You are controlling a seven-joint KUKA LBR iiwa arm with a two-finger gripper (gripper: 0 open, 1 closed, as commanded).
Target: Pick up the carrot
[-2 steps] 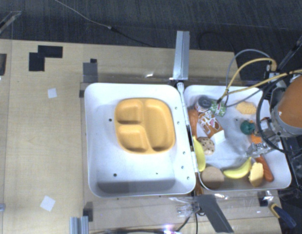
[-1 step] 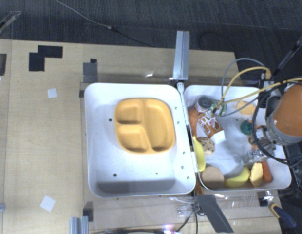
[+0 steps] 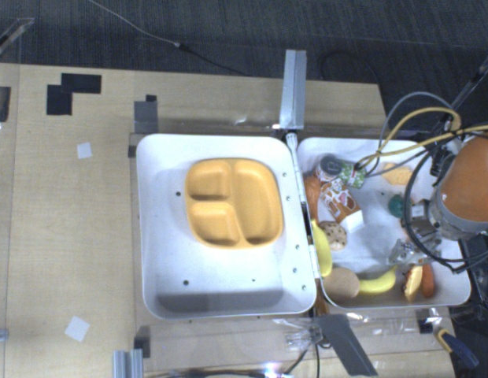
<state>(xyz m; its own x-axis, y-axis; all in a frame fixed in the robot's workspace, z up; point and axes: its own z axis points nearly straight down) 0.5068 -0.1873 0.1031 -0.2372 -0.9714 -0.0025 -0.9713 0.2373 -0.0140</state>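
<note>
We see the gripper [image 3: 407,252] low in the right bin [image 3: 464,294], lower right; its opening we cannot tell. Next: close on the carrot [image 3: 311,191], possibly that orange piece.

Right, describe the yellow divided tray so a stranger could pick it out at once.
Start at the two shallow white bins lying side by side and take the left one. In its middle lies a yellow, rounded plastic tray with three compartments; the food items all lie in the right bin.
</note>
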